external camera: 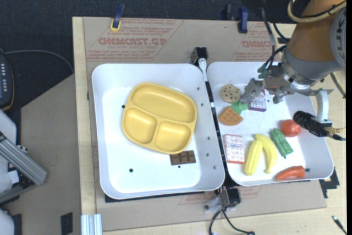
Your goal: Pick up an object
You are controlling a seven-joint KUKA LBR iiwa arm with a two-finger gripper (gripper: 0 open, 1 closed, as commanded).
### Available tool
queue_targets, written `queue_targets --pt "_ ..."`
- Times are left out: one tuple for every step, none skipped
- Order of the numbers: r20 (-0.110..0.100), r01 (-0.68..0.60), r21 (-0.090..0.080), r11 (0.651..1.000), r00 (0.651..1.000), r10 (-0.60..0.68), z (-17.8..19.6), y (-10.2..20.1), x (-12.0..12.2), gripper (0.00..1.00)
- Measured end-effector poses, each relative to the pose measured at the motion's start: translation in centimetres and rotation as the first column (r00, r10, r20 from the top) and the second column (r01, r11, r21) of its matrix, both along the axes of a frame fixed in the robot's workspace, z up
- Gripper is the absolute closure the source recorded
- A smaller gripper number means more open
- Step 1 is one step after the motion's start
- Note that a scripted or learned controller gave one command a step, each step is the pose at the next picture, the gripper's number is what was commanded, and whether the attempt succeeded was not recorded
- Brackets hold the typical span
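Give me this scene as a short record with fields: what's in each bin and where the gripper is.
left bin: yellow divided tray; chocolate bar piece near the front edge
right bin: cookie, waffle piece, white card packet, bananas, green vegetable, tomato, red-orange pepper
gripper: over the back of the right bin, beside the cookie
held item: cannot tell
arm: enters from the right

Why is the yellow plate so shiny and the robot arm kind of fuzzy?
In the camera view, light from above puts soft glare on the plate and the white bin; the arm near the right edge looks a bit blurred, and small shadows sit under the bananas.
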State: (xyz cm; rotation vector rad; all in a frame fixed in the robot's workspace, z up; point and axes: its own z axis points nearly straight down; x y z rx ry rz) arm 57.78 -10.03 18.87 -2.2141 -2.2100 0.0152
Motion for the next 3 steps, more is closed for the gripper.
queue_targets --pt "0.015 -0.002 -0.002 1.000 1.000 0.002 0.8 0.0 0.3 0.00" --pt "0.010 -0.001 -0.001 1.000 1.000 0.001 -5.5 0.1 0.2 0.00" --pt "0.018 -0.001 0.004 1.000 1.000 0.001 -10.2 0.3 0.4 0.00"
